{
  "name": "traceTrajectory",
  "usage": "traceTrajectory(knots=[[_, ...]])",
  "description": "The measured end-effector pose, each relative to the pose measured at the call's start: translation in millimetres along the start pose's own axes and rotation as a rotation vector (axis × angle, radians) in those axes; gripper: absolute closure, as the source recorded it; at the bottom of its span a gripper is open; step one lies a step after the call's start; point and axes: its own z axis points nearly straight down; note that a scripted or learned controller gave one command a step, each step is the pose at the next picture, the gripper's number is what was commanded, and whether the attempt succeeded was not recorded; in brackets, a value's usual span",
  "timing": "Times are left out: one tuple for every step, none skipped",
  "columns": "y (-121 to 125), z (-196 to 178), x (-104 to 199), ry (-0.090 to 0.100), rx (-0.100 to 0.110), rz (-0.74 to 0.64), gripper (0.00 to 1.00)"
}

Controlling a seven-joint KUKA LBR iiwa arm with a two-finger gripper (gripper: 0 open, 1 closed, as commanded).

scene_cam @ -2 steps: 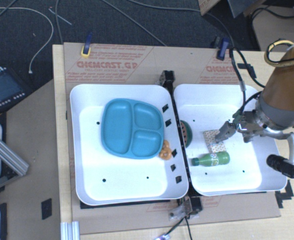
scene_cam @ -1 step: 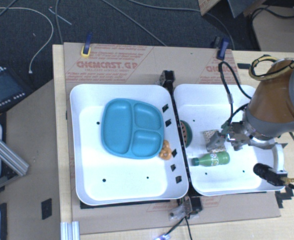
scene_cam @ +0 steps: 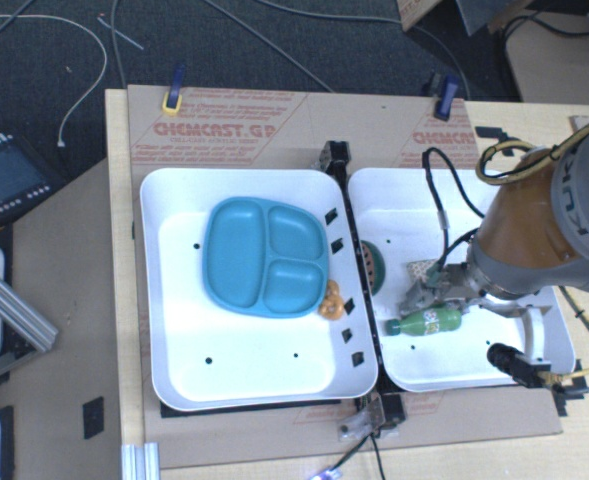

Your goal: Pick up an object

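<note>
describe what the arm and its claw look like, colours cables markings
The thick rounded robot arm has an orange-brown band with grey sections above and below it, the upper one carrying dark lettering. Black cables loop from it, with a yellowish one near the top. The small claw looks grey metal; finer detail is too blurred.

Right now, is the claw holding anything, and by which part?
Cannot be told. The claw is low in the right bin, right beside the green bottle, but no object shows between its fingers.

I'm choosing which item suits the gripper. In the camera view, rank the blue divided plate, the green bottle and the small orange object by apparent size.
1. Blue divided plate, by far the largest.
2. Green bottle, lying in the right bin beside the gripper.
3. Small orange object, at the plate's edge.
</note>
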Motion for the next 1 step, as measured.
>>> traceTrajectory(knots=[[1.9, -14.2, -0.3, -0.001, -0.008, 0.001, 1.00]])
